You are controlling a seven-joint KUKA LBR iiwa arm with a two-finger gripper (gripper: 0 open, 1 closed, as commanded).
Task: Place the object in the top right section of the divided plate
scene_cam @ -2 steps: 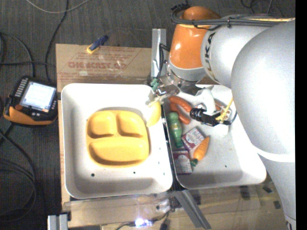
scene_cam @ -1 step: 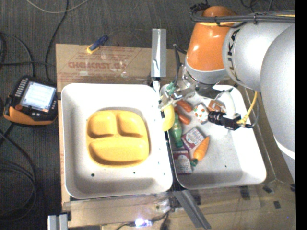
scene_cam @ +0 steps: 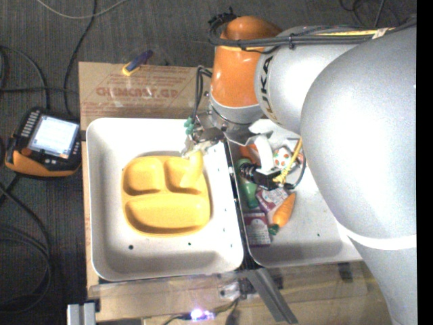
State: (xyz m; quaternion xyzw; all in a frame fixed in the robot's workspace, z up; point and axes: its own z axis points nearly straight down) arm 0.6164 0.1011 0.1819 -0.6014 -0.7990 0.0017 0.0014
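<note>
gripper (scene_cam: 194,143) above divided plate (scene_cam: 166,193) (fingers unclear)

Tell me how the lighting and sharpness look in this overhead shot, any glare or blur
Camera view: bright, even light, washing out the arm's grey shell and the left bin near white; the arm, close to the lens, looks soft and oversized; the yellow divided plate is fairly crisp with soft shadows in its sections; a small flare glows at the bench's front edge; the surrounding floor is dim.

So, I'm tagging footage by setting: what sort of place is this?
Likely a robotics lab: a grey arm over two white bins, a teach pendant and loose cables on the carpet.
</note>
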